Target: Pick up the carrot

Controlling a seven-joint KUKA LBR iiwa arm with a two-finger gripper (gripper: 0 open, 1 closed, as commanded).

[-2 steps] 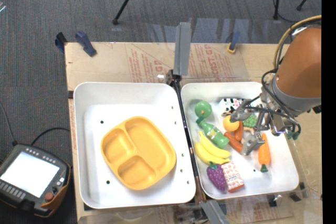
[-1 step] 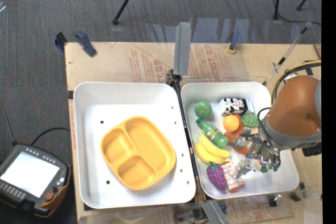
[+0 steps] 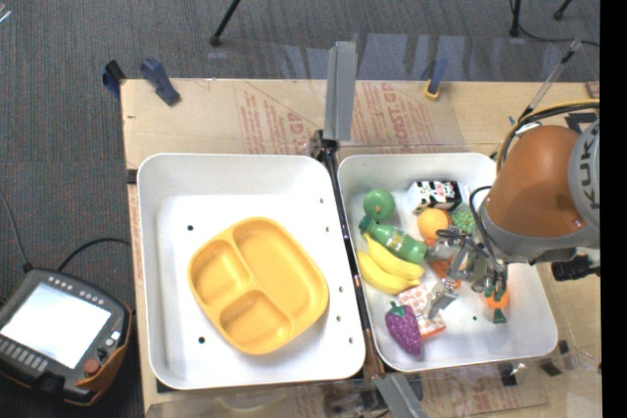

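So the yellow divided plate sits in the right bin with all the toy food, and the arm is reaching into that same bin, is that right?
Not quite. The camera view shows the yellow divided plate alone in the left bin. The toy food, such as the bananas and the purple grapes, lies in the right bin, and the arm is indeed reaching into that one.

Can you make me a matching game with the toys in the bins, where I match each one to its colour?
Things:
1. divided plate
2. grapes
3. apple
4. bananas

Colours:
A. green
B. pale yellow, long and curved
C. purple
D. orange-yellow

Pairs: 1-D, 2-C, 3-A, 4-B
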